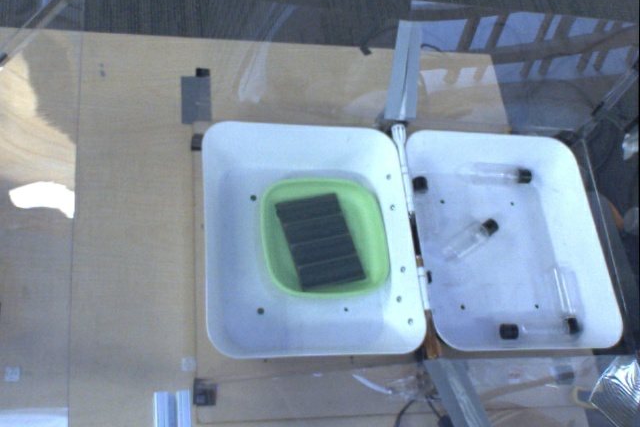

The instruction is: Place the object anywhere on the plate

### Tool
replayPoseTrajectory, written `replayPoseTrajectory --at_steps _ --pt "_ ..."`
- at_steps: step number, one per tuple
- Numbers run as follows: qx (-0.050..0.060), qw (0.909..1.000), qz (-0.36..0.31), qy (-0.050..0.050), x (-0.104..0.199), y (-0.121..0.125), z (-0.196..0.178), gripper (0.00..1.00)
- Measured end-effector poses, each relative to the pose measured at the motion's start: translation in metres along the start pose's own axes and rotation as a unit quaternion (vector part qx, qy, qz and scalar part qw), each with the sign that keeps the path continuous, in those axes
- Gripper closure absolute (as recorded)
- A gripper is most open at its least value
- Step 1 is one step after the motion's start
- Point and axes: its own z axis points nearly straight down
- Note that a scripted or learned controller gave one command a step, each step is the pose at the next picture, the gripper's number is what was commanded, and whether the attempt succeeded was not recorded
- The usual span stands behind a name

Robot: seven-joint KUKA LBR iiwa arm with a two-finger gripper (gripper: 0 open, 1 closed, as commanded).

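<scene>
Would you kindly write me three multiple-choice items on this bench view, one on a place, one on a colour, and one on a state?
1. Where does the dark ridged block lie?
A. on the plate in the left bin
B. in the right bin
C. on the bare bench

2. What colour is the plate?
A. red
B. green
C. blue

3. How do the clear vials in the right bin rest?
A. standing upright
B. stacked in a pile
C. lying on their sides, apart

Answers: 1 A, the block sits inside the plate within the left bin. 2 B, the rim around the block is bright green. 3 C, the middle vial and the others lie flat and separate.
</scene>
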Motion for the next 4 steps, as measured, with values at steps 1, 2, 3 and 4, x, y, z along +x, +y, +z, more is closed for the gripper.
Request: replayPoseTrajectory --at_steps 1,2,3,4 --pt "0.0 0.9983 0.058 0.0 0.0004 -0.0002 -0.0001 0.0" --pt "0.0 0.9934 0.115 0.0 0.0005 -0.0003 -0.0003 0.0" --pt "0.001 0.9863 0.165 0.0 0.001 0.0078 -0.0002 0.0" --pt "0.001 0.9807 0.195 0.0 -0.003 0.0019 0.0001 0.0"
